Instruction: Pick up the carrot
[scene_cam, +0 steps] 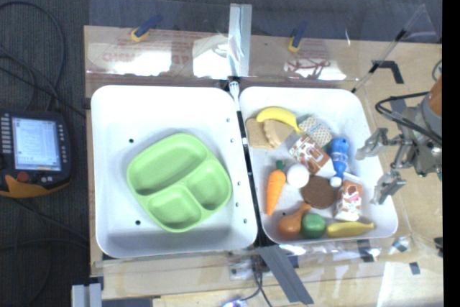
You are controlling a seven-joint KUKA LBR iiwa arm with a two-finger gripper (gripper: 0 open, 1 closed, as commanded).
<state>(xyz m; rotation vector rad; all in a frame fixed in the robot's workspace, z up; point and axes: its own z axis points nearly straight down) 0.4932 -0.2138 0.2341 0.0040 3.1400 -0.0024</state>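
My tool (386,163) hung over the right rim of the right bin (359,106), its two fingers spread apart with nothing between them. Nearest the front wall of that bin lay a yellow corn cob (350,228), beside a green pepper (313,225) and a brown drumstick (292,221). The carrot (274,188) lay near the bin's left wall, tip pointing toward the front, a white egg (296,175) just beside it. Farther back sat a blue bottle (338,156) and a banana (277,116). In the left bin (115,108), a green divided plate (179,181) rested.
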